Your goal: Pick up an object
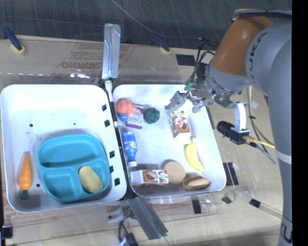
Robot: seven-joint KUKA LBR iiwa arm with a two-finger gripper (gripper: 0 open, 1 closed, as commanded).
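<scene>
The small carton (179, 123) lay in the right bin (159, 94), near its far right corner, tilted with its brown-and-white printed face up. My gripper (182, 101) hung just above the carton's upper end, at the bin's upper right rim, and I could not tell how it was set; nothing showed between its tips. My arm (246, 40) came in from the right, the orange band sitting over the bench edge.

Just below the carton lay a banana (194, 158), against the right wall. Along the near wall sat a brown bun (195, 183), a round tan cookie (174, 171) touching it on the left, and a second small carton (153, 177) lying flat beside that. Up the left wall stood a blue-labelled bottle (129, 146) on its side, and above it an orange ball (124, 106) touching a purple packet (135, 118). A dark green ball (152, 115) rested just right of the packet, well apart from the carton.

In the left bin (20, 99) sat a blue divided tray (66, 150) with a yellow potato (91, 179) in its lower right section. A carrot (25, 173) lay beside the tray, along the left wall
</scene>
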